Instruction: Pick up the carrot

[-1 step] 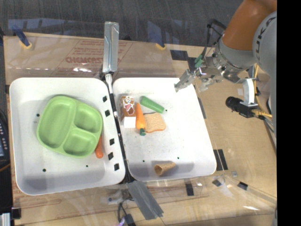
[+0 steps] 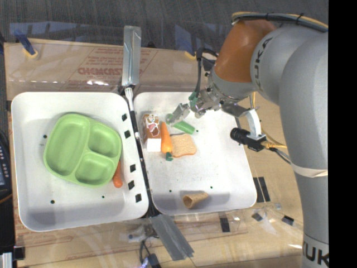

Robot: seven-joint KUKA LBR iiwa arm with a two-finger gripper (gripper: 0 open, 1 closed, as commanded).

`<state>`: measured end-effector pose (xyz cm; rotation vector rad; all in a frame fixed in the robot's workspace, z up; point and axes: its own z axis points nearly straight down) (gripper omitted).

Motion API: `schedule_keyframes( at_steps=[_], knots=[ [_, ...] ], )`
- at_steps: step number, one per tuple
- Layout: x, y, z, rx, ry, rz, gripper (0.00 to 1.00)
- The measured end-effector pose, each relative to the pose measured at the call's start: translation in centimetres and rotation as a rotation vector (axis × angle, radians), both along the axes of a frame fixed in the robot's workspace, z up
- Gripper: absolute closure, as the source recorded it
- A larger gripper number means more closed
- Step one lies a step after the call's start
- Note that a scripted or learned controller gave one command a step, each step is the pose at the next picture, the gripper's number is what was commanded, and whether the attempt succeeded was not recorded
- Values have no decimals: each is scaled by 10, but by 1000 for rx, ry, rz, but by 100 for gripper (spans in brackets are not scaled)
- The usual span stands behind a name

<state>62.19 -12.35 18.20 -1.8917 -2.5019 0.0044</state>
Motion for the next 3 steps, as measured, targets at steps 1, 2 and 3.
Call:
schedule_keyframes(
  at_steps=[1, 2, 3],
  knots=[
    [-36, 15, -86, -1, -12, 106, 0],
    [-35, 13, -75, -4, -15, 110, 100],
    [-6, 72, 10, -2, -4, -345, 100]
  ],
)
